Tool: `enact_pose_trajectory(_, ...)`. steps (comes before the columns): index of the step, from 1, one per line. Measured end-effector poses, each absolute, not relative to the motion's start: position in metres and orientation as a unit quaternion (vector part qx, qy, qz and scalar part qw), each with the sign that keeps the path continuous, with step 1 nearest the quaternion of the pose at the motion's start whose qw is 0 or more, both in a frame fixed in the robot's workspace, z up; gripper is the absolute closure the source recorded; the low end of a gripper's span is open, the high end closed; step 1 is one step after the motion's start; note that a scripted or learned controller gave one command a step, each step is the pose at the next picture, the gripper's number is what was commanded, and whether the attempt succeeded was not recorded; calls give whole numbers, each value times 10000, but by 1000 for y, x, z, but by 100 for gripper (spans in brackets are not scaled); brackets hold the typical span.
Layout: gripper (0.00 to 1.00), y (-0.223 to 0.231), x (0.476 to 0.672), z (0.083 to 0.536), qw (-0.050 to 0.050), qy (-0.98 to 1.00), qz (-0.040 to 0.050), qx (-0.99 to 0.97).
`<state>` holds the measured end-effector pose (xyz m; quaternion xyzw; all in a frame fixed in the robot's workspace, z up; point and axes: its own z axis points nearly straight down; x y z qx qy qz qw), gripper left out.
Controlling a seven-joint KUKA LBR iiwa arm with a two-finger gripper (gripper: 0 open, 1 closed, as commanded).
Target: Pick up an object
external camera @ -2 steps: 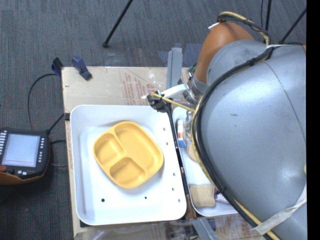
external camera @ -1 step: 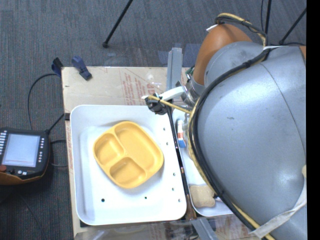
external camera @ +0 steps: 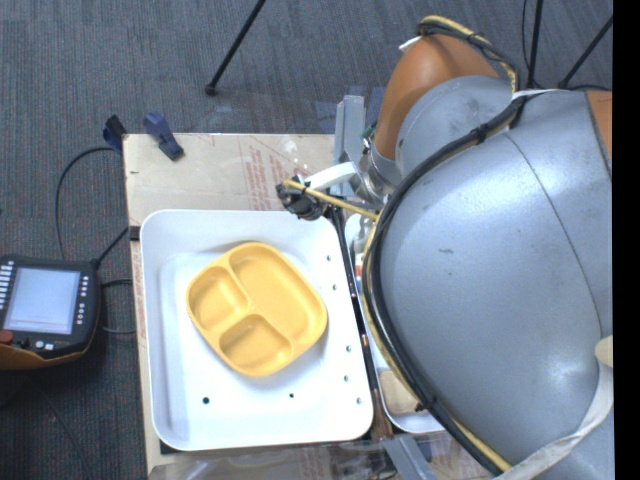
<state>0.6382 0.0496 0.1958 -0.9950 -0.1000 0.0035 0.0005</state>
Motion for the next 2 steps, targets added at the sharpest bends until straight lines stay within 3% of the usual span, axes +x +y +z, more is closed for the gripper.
enact_pose_trajectory(1,100,74,623,182,0,-998,49,-9950)
enact_pose_trajectory(2,100,104,632,98,5,-980,27,-9952)
